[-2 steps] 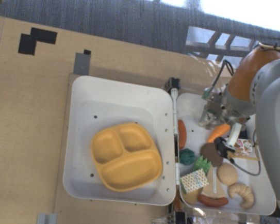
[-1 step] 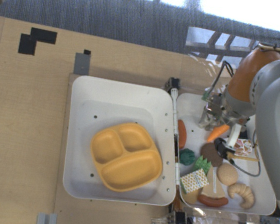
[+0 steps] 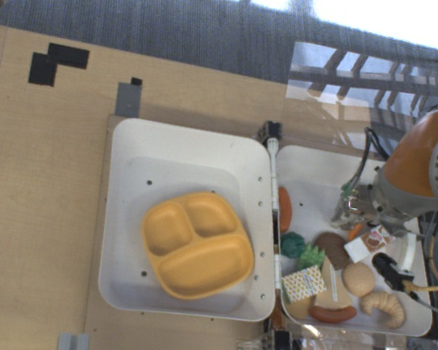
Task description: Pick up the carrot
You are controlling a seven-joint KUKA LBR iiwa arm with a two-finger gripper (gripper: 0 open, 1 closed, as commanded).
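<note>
Arm's bent down over the right bin (image 3: 318, 165), gripper (image 3: 353, 216) just above the carrot (image 3: 355, 230); can't tell its state.

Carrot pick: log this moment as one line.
arm: over right bin | gripper: low, fingers unclear | carrot: lying at right bin's left wall, not held | yellow plate: left bin

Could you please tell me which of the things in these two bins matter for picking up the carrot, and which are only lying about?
For the job:
carrot, by the right bin's left wall
gripper, over the right bin

Lying about:
yellow divided plate in the left bin
broccoli
sausage
croissant
bread roll
</note>
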